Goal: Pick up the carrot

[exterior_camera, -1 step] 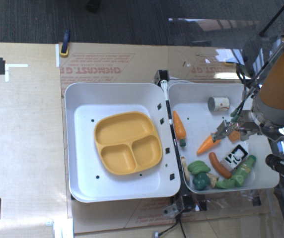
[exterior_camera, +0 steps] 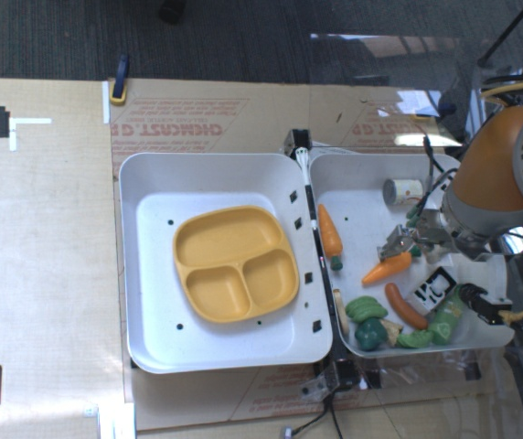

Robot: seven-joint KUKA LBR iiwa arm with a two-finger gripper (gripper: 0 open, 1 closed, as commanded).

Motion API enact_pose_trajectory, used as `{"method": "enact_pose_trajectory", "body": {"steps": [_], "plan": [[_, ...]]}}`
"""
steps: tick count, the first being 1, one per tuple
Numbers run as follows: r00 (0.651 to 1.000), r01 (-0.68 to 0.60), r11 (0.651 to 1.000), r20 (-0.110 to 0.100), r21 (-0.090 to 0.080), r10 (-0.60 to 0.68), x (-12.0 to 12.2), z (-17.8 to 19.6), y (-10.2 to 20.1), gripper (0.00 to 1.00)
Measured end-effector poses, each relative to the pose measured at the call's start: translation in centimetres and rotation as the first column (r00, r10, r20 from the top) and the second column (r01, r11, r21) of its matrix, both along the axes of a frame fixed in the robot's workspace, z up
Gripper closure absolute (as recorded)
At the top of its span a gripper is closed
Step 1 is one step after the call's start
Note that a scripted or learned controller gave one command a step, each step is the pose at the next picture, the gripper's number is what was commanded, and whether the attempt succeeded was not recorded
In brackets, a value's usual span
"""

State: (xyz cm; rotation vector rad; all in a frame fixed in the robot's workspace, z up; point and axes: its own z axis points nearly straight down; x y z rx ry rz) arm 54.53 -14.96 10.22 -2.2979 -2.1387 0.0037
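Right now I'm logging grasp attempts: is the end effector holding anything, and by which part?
The end effector meets the loose orange toy carrot at its upper right end; an actual hold cannot be told.

The arm point(exterior_camera: 504, 167) (orange-banded) is cut off at the right edge.

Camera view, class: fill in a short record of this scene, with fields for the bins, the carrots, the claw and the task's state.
left bin: holds a yellow tray with three compartments
right bin: holds toy food
carrot A: by the divider, lying free
carrot B: at the claw's tip, still on the bin floor
claw: low over carrot B
sausage: below carrot B
task state: no carrot lifted yet
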Motion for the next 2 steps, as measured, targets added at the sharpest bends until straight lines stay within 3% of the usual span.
{"method": "enact_pose_trajectory", "body": {"steps": [1,2], "plan": [[1.000,0.028,1.000,-0.001,0.001,-0.028,-0.91,-1.09,3.29,0.00],[0.999,0.036,0.999,0.000,0.000,-0.036,-0.82,-0.20,3.14,1.00]]}}
